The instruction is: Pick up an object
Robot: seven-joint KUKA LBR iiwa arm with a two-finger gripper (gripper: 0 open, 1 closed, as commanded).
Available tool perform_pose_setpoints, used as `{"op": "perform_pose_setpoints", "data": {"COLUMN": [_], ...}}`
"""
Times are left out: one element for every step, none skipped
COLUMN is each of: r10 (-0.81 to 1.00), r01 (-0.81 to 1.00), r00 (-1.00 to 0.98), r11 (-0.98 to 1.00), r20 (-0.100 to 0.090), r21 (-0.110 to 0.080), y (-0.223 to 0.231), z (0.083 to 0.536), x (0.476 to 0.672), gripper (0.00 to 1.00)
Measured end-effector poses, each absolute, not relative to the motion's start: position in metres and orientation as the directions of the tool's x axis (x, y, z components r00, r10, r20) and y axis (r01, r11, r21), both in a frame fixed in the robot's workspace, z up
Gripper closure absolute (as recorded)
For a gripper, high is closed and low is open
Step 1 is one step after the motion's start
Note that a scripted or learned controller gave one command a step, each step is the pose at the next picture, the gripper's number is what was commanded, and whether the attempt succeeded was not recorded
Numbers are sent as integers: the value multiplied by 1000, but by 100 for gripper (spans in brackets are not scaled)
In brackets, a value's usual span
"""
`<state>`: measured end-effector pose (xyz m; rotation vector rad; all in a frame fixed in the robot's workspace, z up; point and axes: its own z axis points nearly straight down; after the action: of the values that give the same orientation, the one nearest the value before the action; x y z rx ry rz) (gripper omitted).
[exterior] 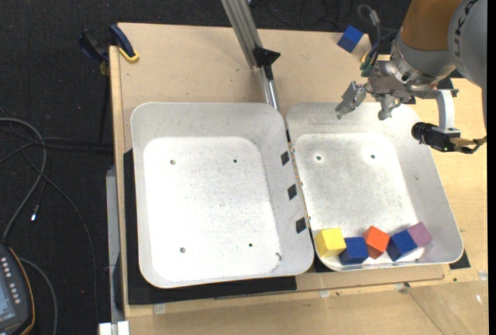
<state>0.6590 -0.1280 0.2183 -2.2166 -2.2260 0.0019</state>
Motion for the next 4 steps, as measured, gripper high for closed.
{"op": "perform_pose_setpoints", "data": {"r10": [1000,1000,1000,1000], "r01": [1000,1000,1000,1000], "r00": [0,2,5,-6], "r11": [0,-2,-5,6], "r20": [2,0,0,1], "r21": [-9,-4,-1,-2], "y": [-100,-111,-156,-117], "z": [160,141,139,93], "x": [612,582,572,590], "gripper": [0,0,0,0]}}
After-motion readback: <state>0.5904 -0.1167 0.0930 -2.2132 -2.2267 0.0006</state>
